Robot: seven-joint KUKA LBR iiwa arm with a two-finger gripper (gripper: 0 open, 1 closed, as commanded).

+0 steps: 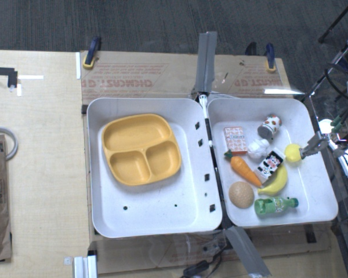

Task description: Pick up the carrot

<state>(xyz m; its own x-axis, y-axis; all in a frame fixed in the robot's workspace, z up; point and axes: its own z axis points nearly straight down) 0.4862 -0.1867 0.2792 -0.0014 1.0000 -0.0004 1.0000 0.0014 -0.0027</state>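
Gripper [311,149] at right edge of right bin [319,210], beside lemon [293,153] — grip state cannot be told, nothing seen held. Carrot [245,171] lying slanted near bin's middle, well apart to gripper's left, between biscuit box [235,139] and banana [276,180]. Probably light, stiff, smooth — best taken across thick middle.

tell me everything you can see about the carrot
The carrot is a small orange toy, plastic-looking, with a green stub at its upper-left end. It lies flat in the right bin, tapering down-right. Its tip meets the banana, the black-and-white carton lies beside it, and the tan round item sits just below.
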